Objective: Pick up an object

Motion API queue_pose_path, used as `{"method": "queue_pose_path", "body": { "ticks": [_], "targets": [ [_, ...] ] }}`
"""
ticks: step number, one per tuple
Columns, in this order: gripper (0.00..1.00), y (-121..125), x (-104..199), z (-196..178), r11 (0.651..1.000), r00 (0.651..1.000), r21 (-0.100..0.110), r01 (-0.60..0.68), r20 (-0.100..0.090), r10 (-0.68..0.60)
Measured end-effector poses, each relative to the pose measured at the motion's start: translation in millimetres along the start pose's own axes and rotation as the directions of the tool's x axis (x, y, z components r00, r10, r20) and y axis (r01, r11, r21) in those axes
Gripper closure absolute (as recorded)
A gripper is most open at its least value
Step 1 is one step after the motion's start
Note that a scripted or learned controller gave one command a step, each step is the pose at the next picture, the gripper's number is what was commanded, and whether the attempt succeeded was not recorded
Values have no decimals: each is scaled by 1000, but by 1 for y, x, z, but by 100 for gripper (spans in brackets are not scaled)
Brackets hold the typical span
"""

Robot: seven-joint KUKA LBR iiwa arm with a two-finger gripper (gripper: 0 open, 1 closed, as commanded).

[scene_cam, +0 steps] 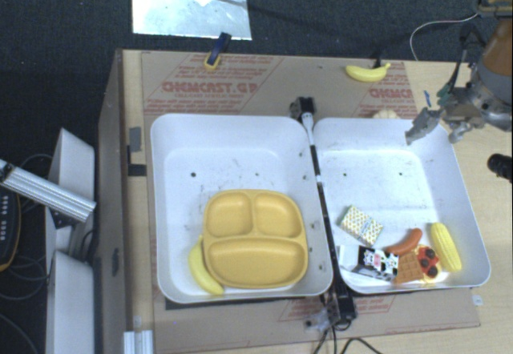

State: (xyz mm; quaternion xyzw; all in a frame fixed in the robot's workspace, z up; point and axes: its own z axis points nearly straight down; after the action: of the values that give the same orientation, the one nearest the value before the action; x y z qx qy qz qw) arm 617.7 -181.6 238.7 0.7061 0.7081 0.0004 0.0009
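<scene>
The things to pick lie crowded in the near corner of the right bin (449,176): a yellow corn cob (445,246) at the right wall, a sausage (403,241) beside it, a waffle-like piece (410,266) with red berries on it, a black-and-white small carton (377,262) and a checkered packet (361,224) a little apart from the others. They look like small plastic toy food, so I judge them light, stiff and rather smooth, easy to slip if taken at an end. The corn cob seems the best choice: it should be taken across its middle, where it is narrow, though the bin wall is near. The packet is flat and would be harder to take. The left bin (172,184) holds a yellow divided plate (255,236) and a banana (202,268) touching its edge. The tool (439,122) hangs over the far right rim of the right bin, its two fingers spread apart and holding nothing, well apart from the toys.
</scene>
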Motion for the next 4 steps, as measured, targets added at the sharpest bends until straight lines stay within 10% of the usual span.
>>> {"method": "queue_pose_path", "body": {
  "ticks": [1, 2, 3, 4],
  "targets": [
    [0, 10, 57, 154, 1000, 1000, -1, 2, -1, -2],
    [100, 11, 57, 143, 1000, 1000, -4, 3, 0, -3],
    [100, -24, 135, 53, 1000, 1000, -3, 2, -2, -2],
    [100, -24, 134, 43, 1000, 1000, -2, 3, -1, -3]
  ]
}}
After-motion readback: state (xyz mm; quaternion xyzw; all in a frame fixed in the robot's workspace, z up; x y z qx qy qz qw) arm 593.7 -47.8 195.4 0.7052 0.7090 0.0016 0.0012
